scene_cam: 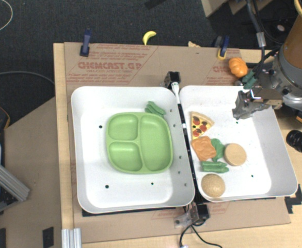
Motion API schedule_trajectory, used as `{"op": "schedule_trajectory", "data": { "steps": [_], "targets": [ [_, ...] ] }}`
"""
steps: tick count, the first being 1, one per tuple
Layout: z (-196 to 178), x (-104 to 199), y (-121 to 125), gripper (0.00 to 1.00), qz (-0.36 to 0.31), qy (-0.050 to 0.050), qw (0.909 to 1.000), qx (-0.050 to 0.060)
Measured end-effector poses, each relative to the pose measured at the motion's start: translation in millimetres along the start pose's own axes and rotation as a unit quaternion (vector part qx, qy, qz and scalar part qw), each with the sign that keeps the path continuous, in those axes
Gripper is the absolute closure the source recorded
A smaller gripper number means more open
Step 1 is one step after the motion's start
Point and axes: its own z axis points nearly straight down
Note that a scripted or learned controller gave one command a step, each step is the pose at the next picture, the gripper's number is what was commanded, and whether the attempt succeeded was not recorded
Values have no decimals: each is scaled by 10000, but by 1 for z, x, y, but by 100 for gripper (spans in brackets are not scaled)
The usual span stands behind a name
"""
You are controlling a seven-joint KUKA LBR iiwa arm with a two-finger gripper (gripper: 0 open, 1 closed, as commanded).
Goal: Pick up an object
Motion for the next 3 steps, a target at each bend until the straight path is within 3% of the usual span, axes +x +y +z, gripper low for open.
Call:
{"op": "schedule_trajectory", "data": {
  "steps": [1, 2, 3],
  "targets": [
    [-107, 49, 1, 100, -38, 17, 10000, 11],
    [-111, 47, 1, 100, -11, 1, 10000, 60],
    [6, 35, -3, 100, 10, -4, 9999, 158]
  ]
}}
